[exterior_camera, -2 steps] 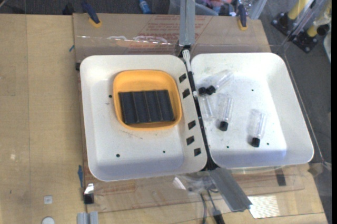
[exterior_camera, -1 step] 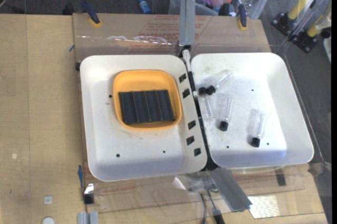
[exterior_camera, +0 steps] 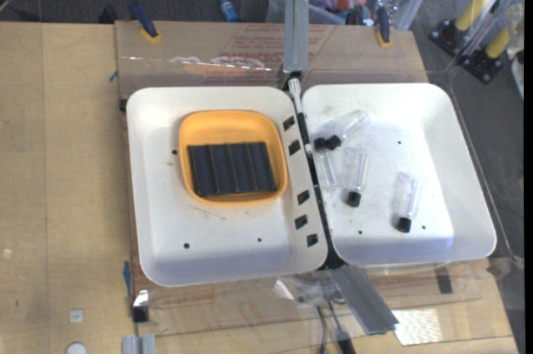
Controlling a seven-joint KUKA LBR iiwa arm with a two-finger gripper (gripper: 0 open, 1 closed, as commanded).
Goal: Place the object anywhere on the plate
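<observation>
Orange plate (exterior_camera: 193, 127) in left bin (exterior_camera: 150, 177), four clear vials (exterior_camera: 356, 169) in right bin (exterior_camera: 450, 177)

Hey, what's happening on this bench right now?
Nothing is being handled at this moment. A yellow plate sits in the left bin with a black ridged block on it. Several clear vials with black caps lie loose in the right bin, not yet moved to the plate.

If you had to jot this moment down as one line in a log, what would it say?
plate: yellow, left bin, black ridged block on it | right bin: clear vials with black caps lying loose | placing: not yet done
</observation>
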